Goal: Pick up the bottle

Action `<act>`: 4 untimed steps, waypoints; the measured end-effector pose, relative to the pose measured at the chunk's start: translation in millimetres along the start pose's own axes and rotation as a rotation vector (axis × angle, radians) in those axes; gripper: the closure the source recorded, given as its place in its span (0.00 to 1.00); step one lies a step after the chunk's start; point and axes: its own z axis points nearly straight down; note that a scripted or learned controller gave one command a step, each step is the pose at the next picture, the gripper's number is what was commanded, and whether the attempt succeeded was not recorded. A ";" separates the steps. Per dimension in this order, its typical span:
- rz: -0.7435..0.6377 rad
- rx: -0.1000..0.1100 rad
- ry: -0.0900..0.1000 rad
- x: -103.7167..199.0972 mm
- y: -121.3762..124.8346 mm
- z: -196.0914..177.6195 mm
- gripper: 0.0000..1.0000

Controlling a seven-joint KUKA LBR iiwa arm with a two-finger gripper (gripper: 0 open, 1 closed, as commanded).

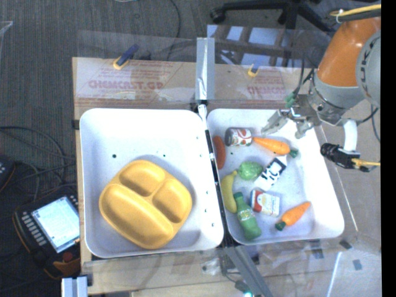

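The green bottle lies on its side near the front edge of the right bin, between a yellow banana and a red and white carton. My gripper hangs over the far part of that bin, well beyond the bottle and a little above a carrot. Its fingers are spread open and nothing is between them.
The right bin also holds a can, a green vegetable, a black and white box, a second carrot and a reddish stick by the left wall. A yellow divided tray lies in the left bin.
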 end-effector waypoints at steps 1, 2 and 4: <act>-0.165 0.000 -0.002 -10.8 32.5 112.3 0.00; -0.165 0.006 -0.001 -10.1 31.5 106.0 1.00; -0.660 -0.005 -0.004 17.2 48.2 48.6 1.00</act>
